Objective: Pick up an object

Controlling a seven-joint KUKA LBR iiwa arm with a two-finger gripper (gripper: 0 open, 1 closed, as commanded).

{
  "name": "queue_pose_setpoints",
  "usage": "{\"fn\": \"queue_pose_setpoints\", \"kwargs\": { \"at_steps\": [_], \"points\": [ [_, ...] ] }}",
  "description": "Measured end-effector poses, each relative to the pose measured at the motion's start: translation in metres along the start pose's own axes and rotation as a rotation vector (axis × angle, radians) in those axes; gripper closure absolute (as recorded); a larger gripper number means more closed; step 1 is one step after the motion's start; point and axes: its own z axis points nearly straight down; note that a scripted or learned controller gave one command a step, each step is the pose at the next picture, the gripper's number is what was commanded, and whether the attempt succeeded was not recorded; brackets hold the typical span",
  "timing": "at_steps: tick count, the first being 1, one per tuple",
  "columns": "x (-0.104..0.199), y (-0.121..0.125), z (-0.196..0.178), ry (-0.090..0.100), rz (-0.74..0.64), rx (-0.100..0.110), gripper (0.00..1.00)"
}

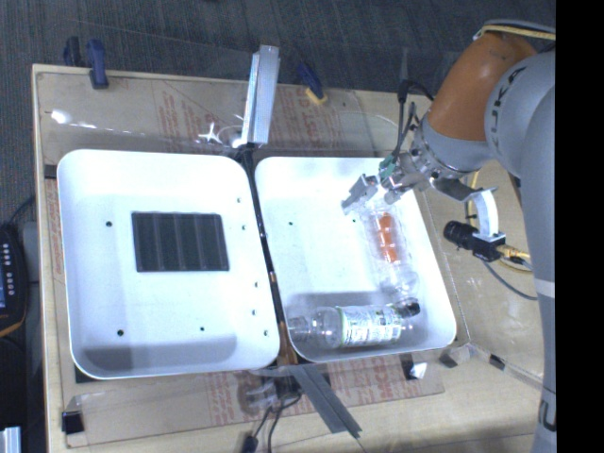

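Observation:
My gripper [376, 192] hangs over the upper right part of the right bin [311, 187], and its fingers look spread apart, so it is open. Just below it a clear packet with orange contents [388, 242] lies along the bin's right wall, its upper end under the gripper. I see nothing held between the fingers. A clear plastic bottle with a label [351, 326] lies on its side along the right bin's near wall. A dark ribbed rectangular block [179, 242] lies flat in the middle of the left bin [94, 187].
A grey upright bar [261, 97] stands behind the seam between the bins. Blue clamps [94, 59] grip the bench's far edge. A black-and-white fixture with cable [479, 232] sits right of the right bin, under the arm.

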Motion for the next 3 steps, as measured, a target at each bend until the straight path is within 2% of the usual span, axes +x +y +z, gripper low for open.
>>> {"fn": "queue_pose_setpoints", "kwargs": {
  "at_steps": [1, 2, 3],
  "points": [
    [0.001, -0.009, -0.017, -0.001, -0.105, -0.001, 0.0],
    [-0.004, 0.028, 0.013, 0.001, -0.194, -0.001, 0.0],
    [-0.001, 0.002, 0.015, 0.003, -0.223, 0.003, 0.0]
  ]
}}
